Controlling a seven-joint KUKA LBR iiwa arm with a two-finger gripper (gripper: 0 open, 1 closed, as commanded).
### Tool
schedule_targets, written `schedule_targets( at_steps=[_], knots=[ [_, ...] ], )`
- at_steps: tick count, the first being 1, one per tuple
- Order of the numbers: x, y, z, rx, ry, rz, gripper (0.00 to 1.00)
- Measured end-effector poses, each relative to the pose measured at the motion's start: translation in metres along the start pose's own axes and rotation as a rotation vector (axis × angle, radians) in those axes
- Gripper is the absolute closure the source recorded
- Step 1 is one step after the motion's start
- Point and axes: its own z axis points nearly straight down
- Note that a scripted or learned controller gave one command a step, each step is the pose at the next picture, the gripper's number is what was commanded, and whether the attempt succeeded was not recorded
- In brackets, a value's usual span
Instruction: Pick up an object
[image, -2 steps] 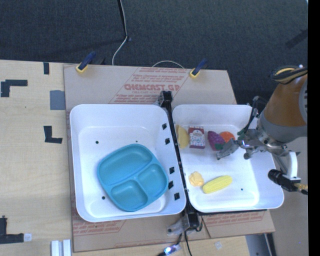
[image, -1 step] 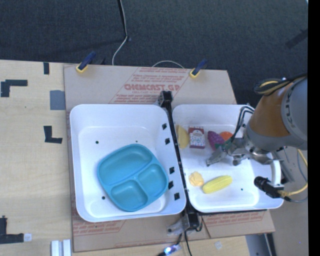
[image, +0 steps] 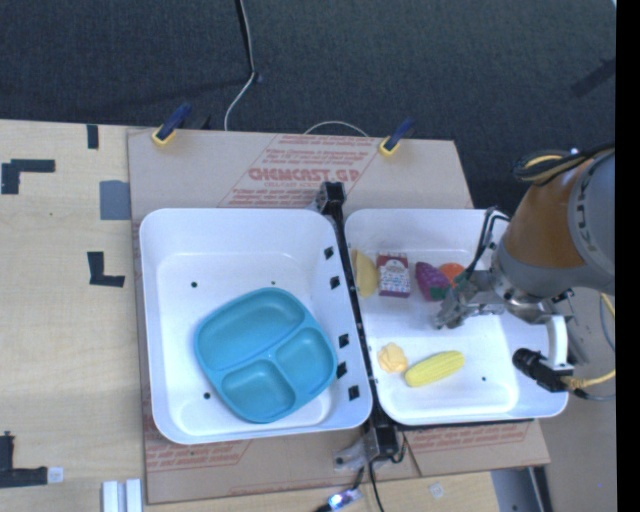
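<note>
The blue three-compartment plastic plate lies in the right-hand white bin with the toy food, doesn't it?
No. The camera view shows the blue three-compartment plastic plate in the left-hand white bin; the toy food, such as the yellow toy corn cob, lies in the right-hand white bin.

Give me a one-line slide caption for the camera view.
Gripper low in the right bin near toy corn and a box; blue tray in the left bin.
</note>
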Motion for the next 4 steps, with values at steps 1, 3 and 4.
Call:
schedule_targets(
  at_steps=[1, 3, 4],
  knots=[
    [-0.001, -0.003, -0.062, -0.007, -0.002, 0.001, 1.0],
    [0.007, -0.001, -0.17, -0.008, -0.002, 0.0, 1.0],
    [0.069, 0.008, -0.155, -0.003, 0.001, -0.004, 1.0]
  ],
)
